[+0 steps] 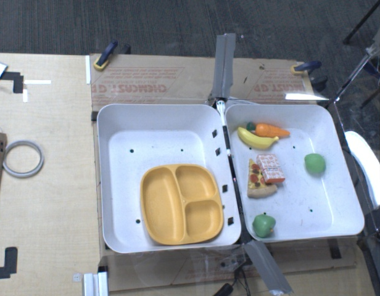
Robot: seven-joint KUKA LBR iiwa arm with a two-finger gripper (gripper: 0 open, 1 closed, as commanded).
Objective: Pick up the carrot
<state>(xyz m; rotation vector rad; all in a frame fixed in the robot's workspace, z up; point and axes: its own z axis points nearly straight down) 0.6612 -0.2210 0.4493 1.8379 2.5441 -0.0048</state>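
Lying at the far end of the right bin (313, 208), the carrot (272, 130) rested against the banana (258, 138), so the pick looked wholly undone, with approach, grasp and lift all remaining, and jaw state could not be told.

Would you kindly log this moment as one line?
carrot: right bin, far end, untouched | touching banana | yellow plate: left bin

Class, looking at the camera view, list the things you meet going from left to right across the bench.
Tape roll → yellow plate → pizza slice → green ball.
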